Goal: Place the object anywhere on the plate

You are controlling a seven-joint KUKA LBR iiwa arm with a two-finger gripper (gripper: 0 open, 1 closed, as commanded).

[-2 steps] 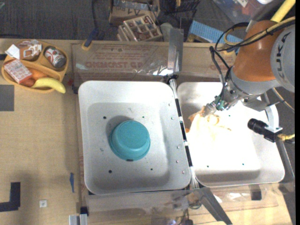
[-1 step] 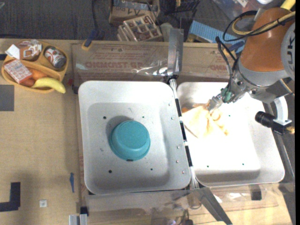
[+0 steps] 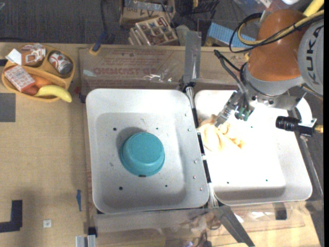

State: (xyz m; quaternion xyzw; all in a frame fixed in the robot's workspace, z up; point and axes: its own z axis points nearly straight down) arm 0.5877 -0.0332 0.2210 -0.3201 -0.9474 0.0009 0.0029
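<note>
A teal plate [image 3: 143,154] lies upside down near the middle of the left bin [image 3: 103,112]. A pale yellow, banana-like object [image 3: 220,137] rests at the left side of the right bin [image 3: 257,174], close to the divider. My gripper [image 3: 226,117] hangs just above the object's upper edge, reaching in from the right under the orange band [image 3: 277,45]. Nothing shows between its tips, and the object lies on the bin floor.
A yellow tray [image 3: 36,78] with toy food and a banana sits on the bench at far left. Cardboard and clutter line the back edge. Cables [image 3: 241,32] loop off the arm above the right bin.
</note>
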